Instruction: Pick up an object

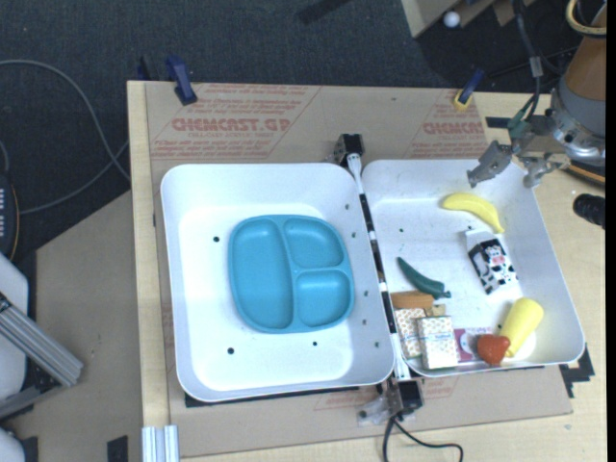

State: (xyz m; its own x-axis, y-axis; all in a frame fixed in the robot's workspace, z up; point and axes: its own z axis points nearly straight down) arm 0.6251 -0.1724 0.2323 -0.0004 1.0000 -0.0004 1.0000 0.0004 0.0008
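Observation:
My gripper (510, 166) hangs over the back right corner of the right bin (553, 248), fingers spread open with nothing between them. Just in front of it and slightly left lies a yellow banana (474, 208). Nearer the front sit a black-and-white carton (491, 262), a dark green pepper (421, 277), a yellow squash-like piece (521, 322), a red fruit (493, 348) and small printed boxes (435, 340) with a brown item (412, 301) beside them.
The left bin (192, 210) holds a blue divided plate (291, 272). A black clamp (350, 148) stands at the back where the two bins meet. Blue clips (180, 81) grip the board's back edge.

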